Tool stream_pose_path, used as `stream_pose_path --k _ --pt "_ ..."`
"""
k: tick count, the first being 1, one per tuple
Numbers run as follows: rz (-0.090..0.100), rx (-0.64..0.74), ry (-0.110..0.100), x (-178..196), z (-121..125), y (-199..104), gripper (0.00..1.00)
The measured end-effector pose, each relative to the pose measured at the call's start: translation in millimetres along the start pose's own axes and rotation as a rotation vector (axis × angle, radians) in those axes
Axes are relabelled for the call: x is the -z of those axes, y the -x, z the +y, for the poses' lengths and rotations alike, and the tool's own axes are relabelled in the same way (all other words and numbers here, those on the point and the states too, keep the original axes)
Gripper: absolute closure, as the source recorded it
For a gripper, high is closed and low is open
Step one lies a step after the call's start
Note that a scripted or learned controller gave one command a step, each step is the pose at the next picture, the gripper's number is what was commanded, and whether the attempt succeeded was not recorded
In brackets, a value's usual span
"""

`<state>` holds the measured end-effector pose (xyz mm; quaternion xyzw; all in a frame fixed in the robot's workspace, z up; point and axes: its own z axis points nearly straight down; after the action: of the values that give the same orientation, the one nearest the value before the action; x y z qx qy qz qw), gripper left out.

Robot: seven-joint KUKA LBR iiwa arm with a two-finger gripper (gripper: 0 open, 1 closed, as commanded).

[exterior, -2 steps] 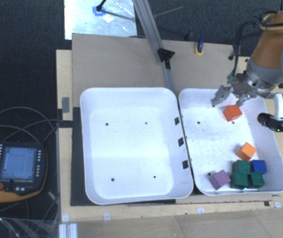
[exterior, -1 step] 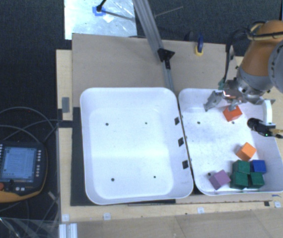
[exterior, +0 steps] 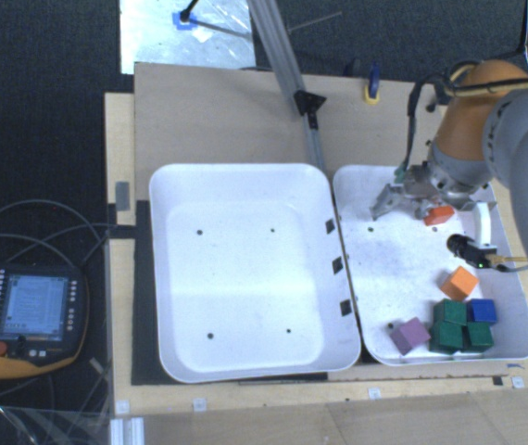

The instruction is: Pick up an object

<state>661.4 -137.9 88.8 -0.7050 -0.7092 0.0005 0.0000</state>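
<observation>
Two bins are set side by side on the bench (exterior: 227,109). The gripper (exterior: 403,197) is positioned over the right bin (exterior: 375,276), at its far end. A cluster of blocks (exterior: 454,321) is located nearer the camera than the gripper, in the right bin's near corner. The left bin (exterior: 245,267) lies to the gripper's left.

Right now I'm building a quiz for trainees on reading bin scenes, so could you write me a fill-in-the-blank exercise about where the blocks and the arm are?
1. All the blocks lie in the ____ bin as the camera sees it.
2. The purple block lies just left of the ____ blocks.
3. Above the blue block lies a block coloured ____.
4. The hand is over the far part of the ____ bin.

Missing words: right; green; orange; right
</observation>
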Motion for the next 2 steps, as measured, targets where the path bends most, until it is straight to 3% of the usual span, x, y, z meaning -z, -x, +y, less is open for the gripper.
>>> stream_pose_path --k 1,2 --pt "-0.001 0.002 0.006 14 2 0 1.00" --pt "-0.001 -0.003 0.008 61 3 7 1.00"
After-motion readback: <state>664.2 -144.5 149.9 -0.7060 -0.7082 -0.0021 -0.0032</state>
